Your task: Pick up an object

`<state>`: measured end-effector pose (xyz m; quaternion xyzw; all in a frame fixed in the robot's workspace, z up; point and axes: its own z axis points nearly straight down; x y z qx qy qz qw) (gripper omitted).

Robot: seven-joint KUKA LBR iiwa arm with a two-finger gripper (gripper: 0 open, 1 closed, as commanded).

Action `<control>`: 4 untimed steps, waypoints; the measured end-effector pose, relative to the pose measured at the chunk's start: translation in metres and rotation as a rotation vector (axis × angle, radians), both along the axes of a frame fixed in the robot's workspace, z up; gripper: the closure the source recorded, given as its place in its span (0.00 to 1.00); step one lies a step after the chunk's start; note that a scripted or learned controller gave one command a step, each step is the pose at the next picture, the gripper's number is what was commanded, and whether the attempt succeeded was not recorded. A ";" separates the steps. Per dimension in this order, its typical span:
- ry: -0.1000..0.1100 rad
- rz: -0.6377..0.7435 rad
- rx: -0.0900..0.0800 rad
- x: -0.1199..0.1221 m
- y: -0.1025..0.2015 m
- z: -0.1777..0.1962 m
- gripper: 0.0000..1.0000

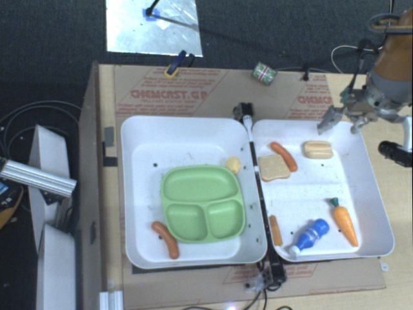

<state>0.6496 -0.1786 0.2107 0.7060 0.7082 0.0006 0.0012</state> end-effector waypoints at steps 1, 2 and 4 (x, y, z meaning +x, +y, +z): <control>-0.004 0.001 0.001 -0.014 0.069 -0.123 0.00; -0.007 0.002 0.000 0.010 0.093 -0.122 0.00; 0.000 -0.002 0.000 0.008 0.070 -0.126 0.00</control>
